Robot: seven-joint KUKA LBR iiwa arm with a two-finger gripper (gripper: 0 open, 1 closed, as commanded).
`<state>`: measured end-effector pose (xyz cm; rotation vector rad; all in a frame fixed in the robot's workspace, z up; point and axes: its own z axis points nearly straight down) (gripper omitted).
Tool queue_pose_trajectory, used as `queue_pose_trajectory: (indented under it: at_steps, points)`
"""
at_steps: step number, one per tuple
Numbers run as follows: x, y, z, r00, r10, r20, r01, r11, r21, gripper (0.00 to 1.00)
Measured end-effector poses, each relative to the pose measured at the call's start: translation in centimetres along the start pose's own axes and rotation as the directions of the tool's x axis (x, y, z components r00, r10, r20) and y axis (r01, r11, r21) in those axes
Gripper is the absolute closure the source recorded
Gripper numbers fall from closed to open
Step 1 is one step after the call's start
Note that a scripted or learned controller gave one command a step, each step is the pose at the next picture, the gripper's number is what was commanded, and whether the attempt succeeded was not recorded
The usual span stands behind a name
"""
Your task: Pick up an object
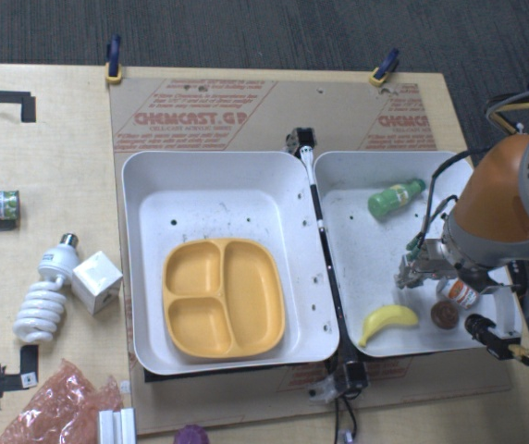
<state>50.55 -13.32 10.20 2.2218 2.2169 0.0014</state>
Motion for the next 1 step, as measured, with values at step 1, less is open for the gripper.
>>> queue_pose_trajectory:
  at_steps: [1]
  points:
    - [-5.17, 5.87, 0.98, 1.0, -0.004, 0.0, 0.004, 1.0, 0.003, 1.0]
